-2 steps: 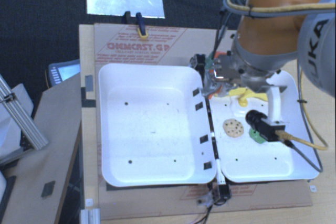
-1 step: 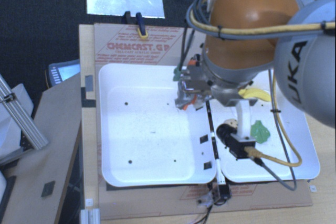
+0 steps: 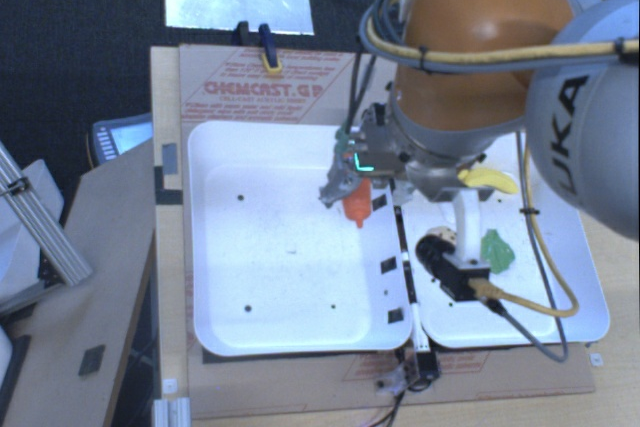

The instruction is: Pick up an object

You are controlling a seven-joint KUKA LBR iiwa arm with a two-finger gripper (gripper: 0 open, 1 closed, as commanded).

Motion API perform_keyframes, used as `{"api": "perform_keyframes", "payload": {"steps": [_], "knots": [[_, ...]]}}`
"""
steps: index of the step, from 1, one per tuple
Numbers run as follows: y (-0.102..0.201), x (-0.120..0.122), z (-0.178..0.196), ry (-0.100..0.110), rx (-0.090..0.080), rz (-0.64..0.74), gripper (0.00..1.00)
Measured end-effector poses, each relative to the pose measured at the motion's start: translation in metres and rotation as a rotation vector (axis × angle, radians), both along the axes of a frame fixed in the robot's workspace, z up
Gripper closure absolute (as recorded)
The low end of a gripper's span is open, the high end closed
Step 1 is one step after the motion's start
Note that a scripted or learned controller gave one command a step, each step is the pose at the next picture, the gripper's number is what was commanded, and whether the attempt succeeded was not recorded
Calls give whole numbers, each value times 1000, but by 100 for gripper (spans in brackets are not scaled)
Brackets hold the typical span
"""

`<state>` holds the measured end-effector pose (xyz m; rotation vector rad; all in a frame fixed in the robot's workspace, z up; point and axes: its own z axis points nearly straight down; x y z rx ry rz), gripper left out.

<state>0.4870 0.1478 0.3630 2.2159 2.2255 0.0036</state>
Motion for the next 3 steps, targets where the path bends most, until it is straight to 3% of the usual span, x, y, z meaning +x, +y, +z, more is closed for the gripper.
{"api": "perform_keyframes", "payload": {"steps": [1, 2, 3], "knots": [[3, 23, -183, 12, -4, -4, 0], [7, 92, -138, -7, 1, -1, 0], [-31, 176, -1, -20, 0, -6, 0]]}}
